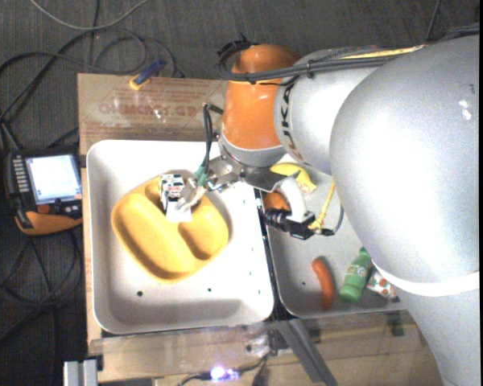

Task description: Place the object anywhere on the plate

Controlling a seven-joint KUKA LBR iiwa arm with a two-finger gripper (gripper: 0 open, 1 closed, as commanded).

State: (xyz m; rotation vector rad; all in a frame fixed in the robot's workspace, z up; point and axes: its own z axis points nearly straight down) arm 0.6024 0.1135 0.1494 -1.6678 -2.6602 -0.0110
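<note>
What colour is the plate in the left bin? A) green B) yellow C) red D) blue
B: the divided plate lying in the left bin is yellow, and the gripper hangs over its upper part.

My arm [402, 135] is pale grey, almost white where the light hits it, with a bright orange band [256, 103] above the wrist and dark lettering beside that band. My gripper [177, 193] is silvery with black and white parts. The plate [167, 230] at centre left is plain yellow, sitting in a white bin [113, 296]. In the lower right of the frame, the other white bin [294, 296] holds an orange-red sausage shape [324, 281] and a green bottle [355, 275]. The board [145, 111] at upper centre is light brown with faint red printing. The floor [80, 6] is dark grey.
</note>
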